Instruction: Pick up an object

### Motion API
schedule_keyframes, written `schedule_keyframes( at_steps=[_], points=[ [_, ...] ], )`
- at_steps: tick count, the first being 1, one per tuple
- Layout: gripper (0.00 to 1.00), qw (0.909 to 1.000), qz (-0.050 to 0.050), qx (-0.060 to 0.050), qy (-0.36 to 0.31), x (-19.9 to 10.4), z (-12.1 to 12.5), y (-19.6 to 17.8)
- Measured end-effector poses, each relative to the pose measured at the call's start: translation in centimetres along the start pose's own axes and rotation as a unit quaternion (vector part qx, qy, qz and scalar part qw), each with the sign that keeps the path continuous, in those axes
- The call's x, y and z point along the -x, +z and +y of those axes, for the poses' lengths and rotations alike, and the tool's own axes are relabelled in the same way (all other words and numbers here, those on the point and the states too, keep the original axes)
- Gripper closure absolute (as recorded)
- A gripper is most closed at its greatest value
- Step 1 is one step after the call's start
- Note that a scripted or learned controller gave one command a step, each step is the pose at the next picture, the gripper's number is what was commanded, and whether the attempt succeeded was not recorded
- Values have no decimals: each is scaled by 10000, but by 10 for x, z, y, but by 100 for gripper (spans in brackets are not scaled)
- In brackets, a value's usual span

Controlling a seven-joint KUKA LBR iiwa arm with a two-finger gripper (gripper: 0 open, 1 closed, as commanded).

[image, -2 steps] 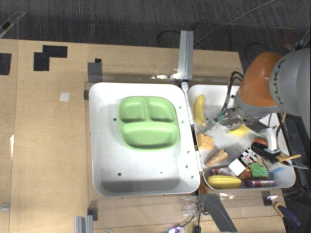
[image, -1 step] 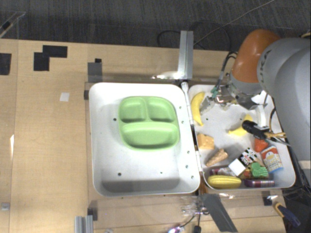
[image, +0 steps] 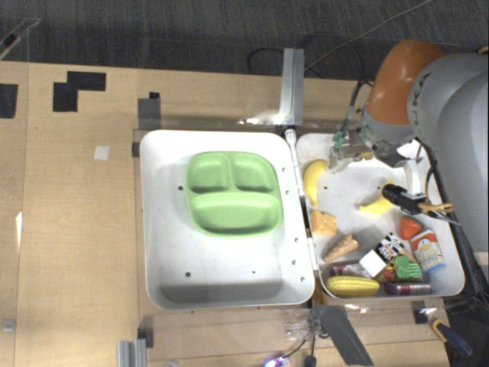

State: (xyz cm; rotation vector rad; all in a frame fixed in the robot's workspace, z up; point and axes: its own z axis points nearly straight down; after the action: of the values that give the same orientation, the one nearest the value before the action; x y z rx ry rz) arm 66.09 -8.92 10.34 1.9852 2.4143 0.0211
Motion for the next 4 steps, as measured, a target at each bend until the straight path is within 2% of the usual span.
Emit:
schedule_keyframes(
  at_steps=[1, 2, 3, 4],
  points=[
    [100, 9896, 4, -69, 1435, -47, 13, -84],
    [0, 9896, 2, -72, 1433, -47, 12, -83],
    [0, 9953, 2, -59, 966, -5, 9, 16],
    [0, 9998, 8, -45, 215, -9, -31, 13]
  ],
)
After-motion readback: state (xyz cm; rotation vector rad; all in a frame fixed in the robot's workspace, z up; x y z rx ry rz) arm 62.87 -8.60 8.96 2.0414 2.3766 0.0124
